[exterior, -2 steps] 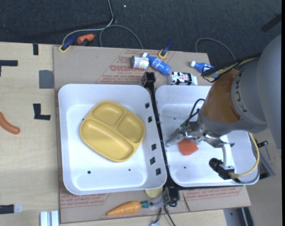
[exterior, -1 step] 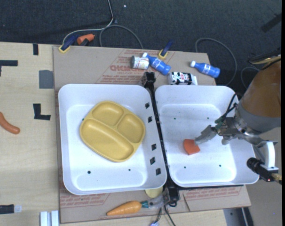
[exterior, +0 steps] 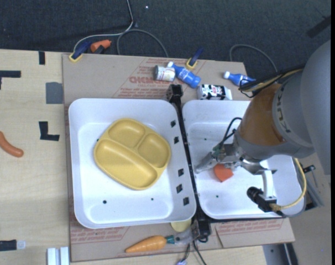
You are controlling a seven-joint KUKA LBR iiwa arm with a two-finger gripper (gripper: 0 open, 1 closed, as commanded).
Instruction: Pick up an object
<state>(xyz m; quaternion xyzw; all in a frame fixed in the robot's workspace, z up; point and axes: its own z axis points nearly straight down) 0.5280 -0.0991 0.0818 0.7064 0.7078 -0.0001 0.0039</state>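
A small orange-red block [exterior: 224, 174] lies in the right white bin [exterior: 209, 120], near its middle. My gripper [exterior: 214, 160] hangs low over that bin, just above and left of the block, close to it or touching it. The grey arm with its orange band [exterior: 261, 123] reaches in from the right and hides the bin's right part. A yellow divided plate [exterior: 133, 152] lies in the left white bin [exterior: 79, 164].
A black divider with clips [exterior: 183, 148] runs between the bins. Behind them lie a small bottle [exterior: 166, 72], a blue bottle [exterior: 188, 76] and a black-and-white box [exterior: 214, 92]. A toy carrot [exterior: 148, 243] lies in front, and a toy sausage [exterior: 8, 144] lies far left.
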